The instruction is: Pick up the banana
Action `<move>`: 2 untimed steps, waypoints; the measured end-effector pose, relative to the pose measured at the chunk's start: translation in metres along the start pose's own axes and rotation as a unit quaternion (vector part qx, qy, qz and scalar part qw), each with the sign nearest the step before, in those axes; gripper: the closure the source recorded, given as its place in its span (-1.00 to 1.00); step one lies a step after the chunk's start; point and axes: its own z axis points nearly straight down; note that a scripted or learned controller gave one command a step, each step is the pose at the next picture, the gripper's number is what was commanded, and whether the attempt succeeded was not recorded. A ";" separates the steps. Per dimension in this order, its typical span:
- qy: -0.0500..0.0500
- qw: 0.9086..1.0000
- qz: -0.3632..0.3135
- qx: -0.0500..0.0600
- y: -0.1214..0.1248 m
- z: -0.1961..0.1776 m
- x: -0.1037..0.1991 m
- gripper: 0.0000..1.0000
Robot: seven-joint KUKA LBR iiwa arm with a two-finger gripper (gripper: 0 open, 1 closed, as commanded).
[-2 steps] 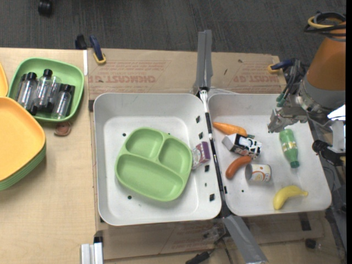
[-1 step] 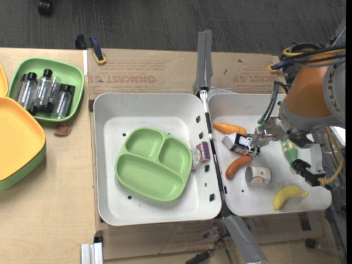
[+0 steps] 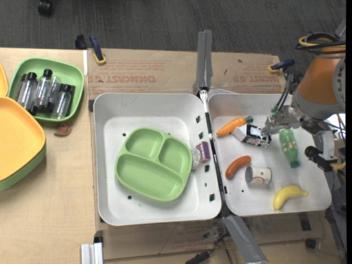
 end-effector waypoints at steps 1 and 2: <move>0.004 0.996 -0.086 0.019 0.059 0.004 -0.054 1.00; 0.006 0.991 -0.130 0.020 0.037 0.023 0.024 1.00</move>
